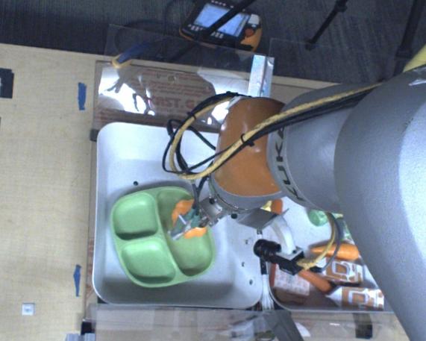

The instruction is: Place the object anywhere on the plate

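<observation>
Far left: wooden bench top (29,208) with black marks and blue tape bits. Next, left white bin (117,149), holding a green plate (142,242) with 3 compartments, tilted in the bin's lower half. At the plate's right edge, gripper (190,222) down over the right compartment, fingers narrowed around a small orange object (192,228) with a hint of green, pinched between the tips just above the plate surface; touching the plate or not, cannot tell. Above it, orange wrist band (248,151) and looping yellow and black cables (189,145). Right: grey arm (380,145) covering most of the right bin (320,300), with brown-and-white packets (352,284) and orange pieces (344,251) inside.
</observation>
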Controlling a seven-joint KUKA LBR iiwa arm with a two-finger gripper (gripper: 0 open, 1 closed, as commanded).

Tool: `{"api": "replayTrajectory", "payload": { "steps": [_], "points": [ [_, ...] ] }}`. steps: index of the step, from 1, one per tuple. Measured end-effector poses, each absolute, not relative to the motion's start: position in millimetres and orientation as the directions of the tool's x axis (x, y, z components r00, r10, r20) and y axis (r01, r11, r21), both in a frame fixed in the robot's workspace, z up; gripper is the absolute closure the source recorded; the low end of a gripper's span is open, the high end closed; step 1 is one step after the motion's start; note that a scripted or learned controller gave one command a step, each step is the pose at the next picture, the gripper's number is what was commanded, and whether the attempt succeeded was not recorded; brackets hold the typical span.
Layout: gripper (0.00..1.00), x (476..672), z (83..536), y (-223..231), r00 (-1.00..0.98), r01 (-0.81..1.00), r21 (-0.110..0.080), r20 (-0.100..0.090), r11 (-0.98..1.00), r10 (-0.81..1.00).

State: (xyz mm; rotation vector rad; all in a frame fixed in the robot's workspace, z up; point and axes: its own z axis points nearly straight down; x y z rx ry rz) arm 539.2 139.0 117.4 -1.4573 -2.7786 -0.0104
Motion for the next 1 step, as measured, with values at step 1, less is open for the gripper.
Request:
{"api": "replayTrajectory", "payload": {
  "steps": [1],
  "points": [
    [0.0, 538.0, 111.3, 132.9, -0.564, 0.826, -0.007, 0.003, 0.564, 0.826]
  ]
}}
